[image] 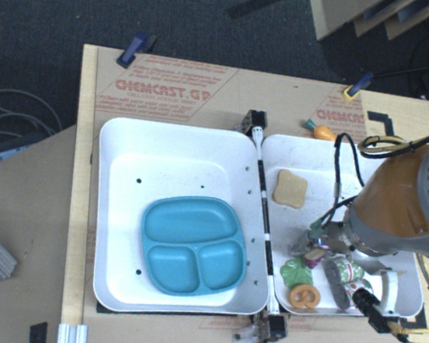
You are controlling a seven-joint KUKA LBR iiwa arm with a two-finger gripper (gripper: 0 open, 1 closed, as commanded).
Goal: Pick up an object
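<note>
While the gripper point(319, 247) hangs low in the right bin point(409, 298), jaw state unreadable: tan bread slice point(290, 189) near its back-left corner; green toy point(295, 272) and pretzel point(305, 297) at front-left; blue divided plate point(193, 244), left bin point(117, 193).

A tray point(189, 243) lies in the left bin point(122, 155). In the right bin point(296, 150) (beside it), a cracker point(290, 188) lies behind a pretzel point(305, 296).

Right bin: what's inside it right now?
The right bin holds a tan bread slice, a green piece, a pretzel and a dark tool. The arm covers the bin's right part, so anything beneath it is hidden.
</note>
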